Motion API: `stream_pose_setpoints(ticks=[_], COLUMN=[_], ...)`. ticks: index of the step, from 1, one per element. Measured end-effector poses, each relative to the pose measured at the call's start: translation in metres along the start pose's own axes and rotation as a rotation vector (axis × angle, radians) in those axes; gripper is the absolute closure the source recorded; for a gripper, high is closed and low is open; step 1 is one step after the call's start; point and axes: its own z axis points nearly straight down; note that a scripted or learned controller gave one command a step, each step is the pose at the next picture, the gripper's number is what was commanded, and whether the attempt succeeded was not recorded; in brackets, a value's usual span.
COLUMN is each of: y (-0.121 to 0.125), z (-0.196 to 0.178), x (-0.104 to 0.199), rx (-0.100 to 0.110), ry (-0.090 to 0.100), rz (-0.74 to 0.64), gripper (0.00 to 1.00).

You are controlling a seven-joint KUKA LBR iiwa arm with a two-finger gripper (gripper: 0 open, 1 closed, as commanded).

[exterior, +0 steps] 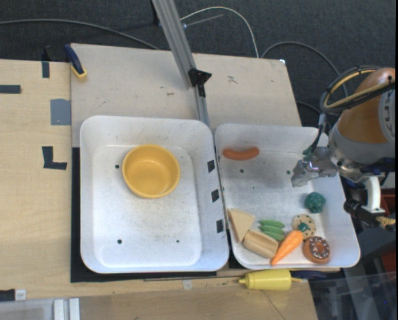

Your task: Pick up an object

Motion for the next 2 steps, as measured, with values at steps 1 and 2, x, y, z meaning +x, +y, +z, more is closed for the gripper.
stream_pose_setpoints(ticks=[1, 2], y=[-0.004, 0.004], z=[-0.047, -0.108], x=[0.006, 0.008], rx=[-0.001, -0.003], ry=[0.000, -0.001], rz=[-0.002, -0.003], gripper=[1.00, 1.00])
